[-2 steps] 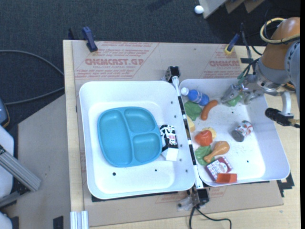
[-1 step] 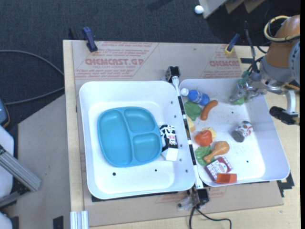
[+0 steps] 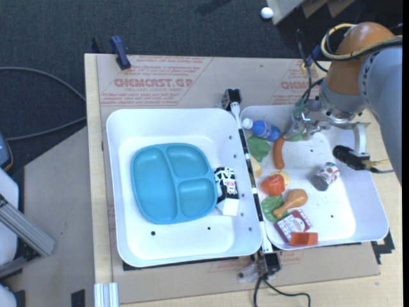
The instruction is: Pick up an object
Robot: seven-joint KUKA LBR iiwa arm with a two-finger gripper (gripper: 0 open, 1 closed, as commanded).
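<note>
The gripper [image 3: 300, 128] hangs by the orange toy sausage [image 3: 279, 152]. It looks light and hard; best grabbed mid-length. The jaws' state cannot be told.

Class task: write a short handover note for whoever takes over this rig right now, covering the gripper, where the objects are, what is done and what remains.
Gripper: low over the back of the right bin, near the blue bottle and the orange carrot; nothing seen between its fingers.
Right bin also holds a green leafy toy, tomato, drumstick, small can and red packet.
Left bin: blue divided plate and a black-and-white cow toy.
Done: the approach only.
Left: grasp and lift one object.
</note>
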